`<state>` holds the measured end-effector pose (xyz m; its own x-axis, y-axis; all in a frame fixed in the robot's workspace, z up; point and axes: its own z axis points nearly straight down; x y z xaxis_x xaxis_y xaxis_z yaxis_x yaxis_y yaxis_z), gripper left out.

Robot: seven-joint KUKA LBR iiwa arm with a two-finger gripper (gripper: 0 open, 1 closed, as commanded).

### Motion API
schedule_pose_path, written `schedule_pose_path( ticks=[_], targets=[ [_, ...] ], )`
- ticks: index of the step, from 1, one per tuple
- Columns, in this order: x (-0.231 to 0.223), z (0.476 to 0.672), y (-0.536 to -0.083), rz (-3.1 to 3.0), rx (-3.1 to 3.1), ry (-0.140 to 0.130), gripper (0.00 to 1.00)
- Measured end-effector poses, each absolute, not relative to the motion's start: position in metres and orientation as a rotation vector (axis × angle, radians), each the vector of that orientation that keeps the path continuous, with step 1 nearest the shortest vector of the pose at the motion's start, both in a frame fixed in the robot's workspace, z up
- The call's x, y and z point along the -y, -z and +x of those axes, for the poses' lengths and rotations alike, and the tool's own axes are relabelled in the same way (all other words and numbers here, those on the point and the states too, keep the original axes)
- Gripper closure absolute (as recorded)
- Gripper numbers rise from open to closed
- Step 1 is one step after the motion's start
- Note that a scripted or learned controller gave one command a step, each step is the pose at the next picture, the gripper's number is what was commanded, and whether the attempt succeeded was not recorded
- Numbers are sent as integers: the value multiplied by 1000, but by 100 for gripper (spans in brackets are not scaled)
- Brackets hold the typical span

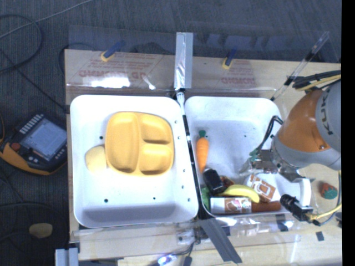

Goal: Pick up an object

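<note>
Gripper low in right bin, finger state unclear, banana just beside it

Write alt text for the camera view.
A grey and orange robot arm reaches from the right into the right white bin, its gripper low over a heap of items: a carrot, a banana and a bottle. The left bin holds a yellow divided tray.

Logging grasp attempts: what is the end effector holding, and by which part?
Cannot be told: the end effector sits low in the right bin by a small carton.
</note>
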<state>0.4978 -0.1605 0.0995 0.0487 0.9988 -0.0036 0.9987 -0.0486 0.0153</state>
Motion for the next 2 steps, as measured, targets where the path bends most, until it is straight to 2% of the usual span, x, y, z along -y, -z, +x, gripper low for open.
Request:
schedule_pose_path(
  ticks=[1,2],
  targets=[
    [155,484,-209,1982,-2441,1,100],
    [155,484,-209,1981,-2441,0,0]
  ],
)
